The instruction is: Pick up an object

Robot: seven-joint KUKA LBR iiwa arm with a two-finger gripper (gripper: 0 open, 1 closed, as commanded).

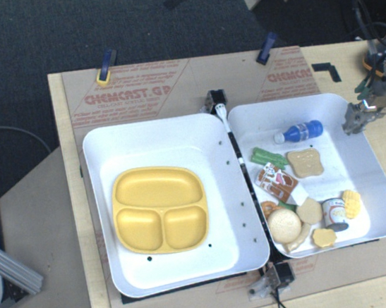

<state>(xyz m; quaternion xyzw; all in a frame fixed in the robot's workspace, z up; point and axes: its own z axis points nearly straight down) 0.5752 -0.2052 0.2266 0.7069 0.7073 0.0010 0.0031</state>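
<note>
My gripper (pixel 354 120) hangs over the right bin's (pixel 365 161) far right rim, with nothing visible between its fingers. In that bin lie a blue bottle (pixel 300 132), a green piece (pixel 267 156), a slice of toast (pixel 305 163), a red-and-white packet (pixel 276 183), a round bun (pixel 285 225), a small can (pixel 334 212), a yellow corn piece (pixel 352 203) and a yellow chunk (pixel 324 238). The bottle is left of the gripper, apart from it.
The left bin (pixel 101 162) holds a yellow divided plate (pixel 161 208). Clamps (pixel 104 67) sit at the bench's far edge, and a black divider (pixel 233 144) runs between the bins.
</note>
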